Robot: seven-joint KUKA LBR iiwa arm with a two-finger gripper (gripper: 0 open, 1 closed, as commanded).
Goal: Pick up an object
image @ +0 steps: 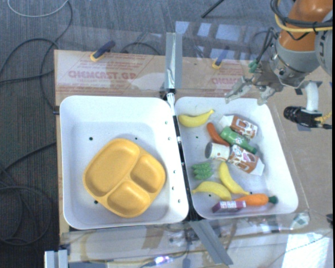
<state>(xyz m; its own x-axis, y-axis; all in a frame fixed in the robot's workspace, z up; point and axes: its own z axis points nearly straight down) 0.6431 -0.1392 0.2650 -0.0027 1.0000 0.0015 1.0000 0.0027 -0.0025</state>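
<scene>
Currently your claw (251,91) hangs spread wide and empty at upper right, above the right bin (285,166). Try the banana (196,118) in that bin's upper-left corner: probably light, stiff, smooth plastic; pinch across its middle.

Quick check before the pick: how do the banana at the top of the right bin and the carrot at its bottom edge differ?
The top banana is yellow; the bottom carrot is orange with a green tip. The banana is curved and lies apart from other items, nearest the tool; the carrot is straight and lies against a dark purple tube. Both lie flat, roughly crosswise in the right bin.
</scene>
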